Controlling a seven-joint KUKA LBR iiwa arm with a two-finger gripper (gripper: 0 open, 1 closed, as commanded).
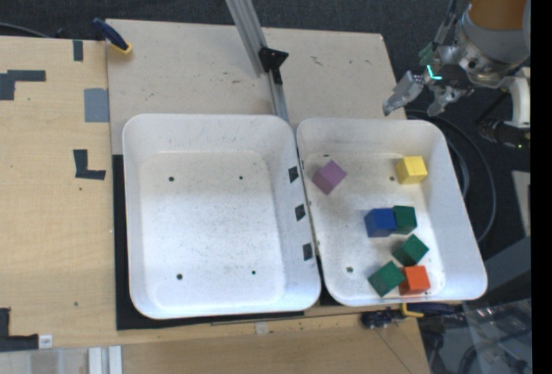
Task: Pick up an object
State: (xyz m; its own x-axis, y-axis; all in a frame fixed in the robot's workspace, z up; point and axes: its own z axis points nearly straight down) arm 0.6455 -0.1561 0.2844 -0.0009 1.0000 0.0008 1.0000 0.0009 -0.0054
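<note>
Even overhead light, soft shadows, mild glare on white bins (207,127), slightly grainy

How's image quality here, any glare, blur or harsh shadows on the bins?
Camera view: light is even and soft; the white bins look bright but keep their speckle, with no blown-out glare. Blocks such as the yellow block cast faint shadows. The gripper looks slightly soft; overall resolution is low.
</note>
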